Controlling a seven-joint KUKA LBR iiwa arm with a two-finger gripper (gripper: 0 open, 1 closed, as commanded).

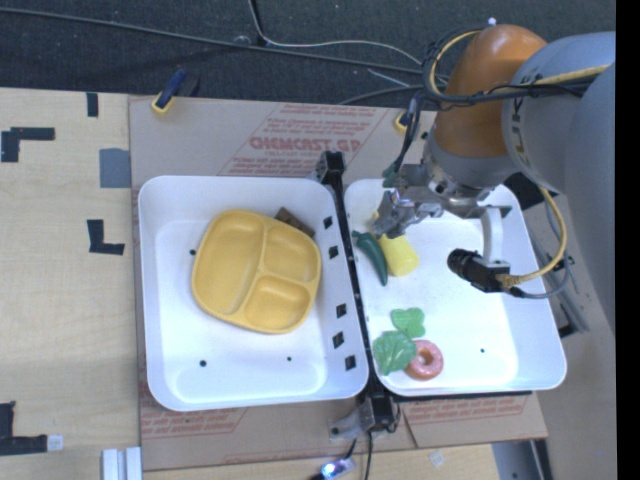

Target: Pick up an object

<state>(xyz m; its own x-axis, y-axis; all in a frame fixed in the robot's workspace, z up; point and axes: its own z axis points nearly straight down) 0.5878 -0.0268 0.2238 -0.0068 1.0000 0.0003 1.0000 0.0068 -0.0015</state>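
Over the right-hand white bin (545,353) a grey robot arm (565,98) with an orange band reaches in from the right, and its pincer (396,216) hangs low at the bin's upper left corner. Whether the pincer is open or closed cannot be told from this angle; its tips are lost among dark metal parts and cables.

Just below the pincer, almost touching it, lie two toy foods side by side: a dark green pepper (372,254), long and curved, running along the bin's left wall, and a pale yellow block (402,257) on its right. Neither can be seen between the pincer's tips.

Farther below the pincer, well apart from it and near the bin's front edge, sits a bright green leafy piece (398,340), and touching its right side a pink ring-shaped doughnut (426,360).

Left of the pincer, across the black divider (345,268) between the bins, the left-hand white bin (165,358) holds a yellow plate (257,269) with three compartments, lying flat and slightly turned. A small brown object (293,219) peeks from under its upper right edge, too hidden to identify.

Both bins rest on brown cardboard (240,138) over a pale wooden bench (60,298). A black cylinder with a yellow cable (478,270) juts from the arm to the pincer's lower right.
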